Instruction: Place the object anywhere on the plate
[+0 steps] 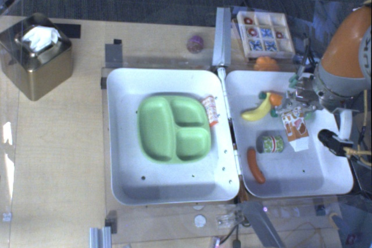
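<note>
Camera view has my claw point(297, 103) low over the right bin point(325, 180), near its far right side, close above a small carton point(296, 126) with a red and white print; whether I am clenched or released I cannot tell, for the metal is a blur from this angle. I judge this to be the picking step, with nothing carried over to the plate yet. The green plate point(173, 128), divided into three compartments, lies in the left bin point(125, 183), bare on its face, and a red and white packet point(210, 110) lies against its right rim. Beside the carton, the right bin holds a banana point(257, 110) with something small and orange point(275, 99) at its tip, a green tin point(270, 143) on its side, and a red sausage point(256, 165) near the front wall. The next move calls for a sure hold on one of these, a lift over the two walls between the bins, then a leftward carry to set it down anywhere on the green.
</note>
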### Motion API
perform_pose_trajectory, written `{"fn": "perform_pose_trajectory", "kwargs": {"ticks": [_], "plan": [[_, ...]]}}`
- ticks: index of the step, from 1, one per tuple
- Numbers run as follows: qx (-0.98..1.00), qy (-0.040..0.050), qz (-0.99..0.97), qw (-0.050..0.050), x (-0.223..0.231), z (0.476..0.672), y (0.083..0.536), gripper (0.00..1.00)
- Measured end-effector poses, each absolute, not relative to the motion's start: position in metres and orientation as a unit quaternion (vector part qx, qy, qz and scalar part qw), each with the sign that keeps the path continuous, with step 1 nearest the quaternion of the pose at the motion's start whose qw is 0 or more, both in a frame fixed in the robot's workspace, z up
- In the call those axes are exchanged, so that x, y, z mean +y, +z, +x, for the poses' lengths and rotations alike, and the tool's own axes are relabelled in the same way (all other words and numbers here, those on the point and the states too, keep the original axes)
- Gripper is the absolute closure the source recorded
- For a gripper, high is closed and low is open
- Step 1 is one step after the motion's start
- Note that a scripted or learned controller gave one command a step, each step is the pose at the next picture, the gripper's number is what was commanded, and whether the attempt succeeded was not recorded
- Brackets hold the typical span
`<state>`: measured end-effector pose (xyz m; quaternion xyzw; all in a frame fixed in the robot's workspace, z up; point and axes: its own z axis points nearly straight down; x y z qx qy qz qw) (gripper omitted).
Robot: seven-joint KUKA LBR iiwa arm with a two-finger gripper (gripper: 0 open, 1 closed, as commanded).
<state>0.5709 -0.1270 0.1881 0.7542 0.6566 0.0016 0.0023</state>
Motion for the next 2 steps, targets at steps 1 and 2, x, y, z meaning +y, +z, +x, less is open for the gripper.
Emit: {"fn": "perform_pose_trajectory", "kwargs": {"ticks": [1,2], "plan": [[0.691,0.0018,0.723,0.002,-0.068,0.595,0.185,1.0],[0.682,0.0032,0.731,0.002,0.017,0.579,0.221,1.0]]}}
